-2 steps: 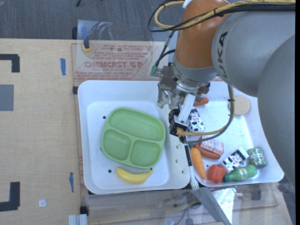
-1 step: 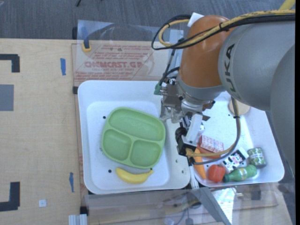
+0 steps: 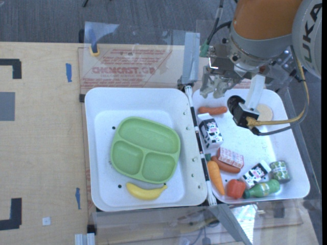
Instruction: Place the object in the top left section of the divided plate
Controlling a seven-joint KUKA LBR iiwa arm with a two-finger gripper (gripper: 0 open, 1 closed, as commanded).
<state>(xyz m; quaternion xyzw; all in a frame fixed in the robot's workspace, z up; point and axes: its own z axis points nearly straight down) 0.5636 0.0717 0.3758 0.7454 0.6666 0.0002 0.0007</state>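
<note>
Your target, the green divided plate (image 3: 145, 149), sits in the middle of the left bin (image 3: 97, 111), tilted a little in the frame, with one long section along its upper edge and two smaller sections below; all three show bare green. Just below the plate, near the bin's front wall, you have a yellow banana (image 3: 146, 190) lying on its side, close to the plate's lower rim. Look to the right bin (image 3: 294, 152) for the rest: a small sausage (image 3: 212, 109) lies near the back, a black-and-white cow-print carton (image 3: 211, 133) sits just below it, and further forward you see a pink-and-white packet (image 3: 231, 157) lying over a second sausage (image 3: 228, 167), with an orange carrot (image 3: 215, 176) along the left wall. At the front right corner there is a red tomato-like piece (image 3: 235, 188), a green bottle (image 3: 263, 189), another cow-print carton (image 3: 256, 173) and a green can (image 3: 279, 170), all clustered closely. A tan round disc (image 3: 264, 112) rests near the back right. Your gripper (image 3: 215, 91) hangs over the back left corner of the right bin, just above the small sausage, its pale fingers (image 3: 207, 88) pointing down with a slim gap between them and nothing visible in that gap. The orange band (image 3: 265, 9) of the arm fills the top right.
</note>
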